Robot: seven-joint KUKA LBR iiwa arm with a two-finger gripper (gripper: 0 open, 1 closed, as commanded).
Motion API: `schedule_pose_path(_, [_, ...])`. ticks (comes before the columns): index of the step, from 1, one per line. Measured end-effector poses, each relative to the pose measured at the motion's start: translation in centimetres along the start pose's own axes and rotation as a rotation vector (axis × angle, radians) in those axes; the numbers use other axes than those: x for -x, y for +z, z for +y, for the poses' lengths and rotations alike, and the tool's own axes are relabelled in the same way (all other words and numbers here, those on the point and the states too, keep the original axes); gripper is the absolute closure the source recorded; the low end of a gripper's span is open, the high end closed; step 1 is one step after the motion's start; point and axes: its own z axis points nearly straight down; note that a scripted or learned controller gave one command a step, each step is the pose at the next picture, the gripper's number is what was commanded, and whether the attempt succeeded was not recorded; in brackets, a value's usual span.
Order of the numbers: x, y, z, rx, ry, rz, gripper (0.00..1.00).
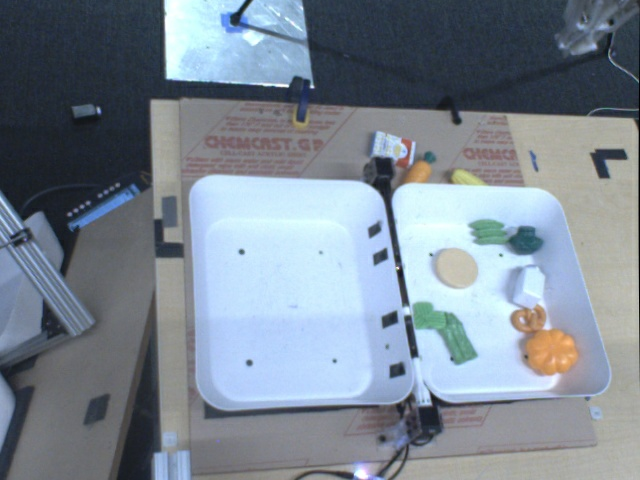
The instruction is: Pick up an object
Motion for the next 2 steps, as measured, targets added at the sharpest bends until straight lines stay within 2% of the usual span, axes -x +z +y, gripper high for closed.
schedule_pose_path(1, [1.9,0.1,-0.4,-0.003,0.0,0.002,1.0])
schedule_pose_path(2, [2.3,0.2,-7.1,-0.007,0.002,0.002,1.0])
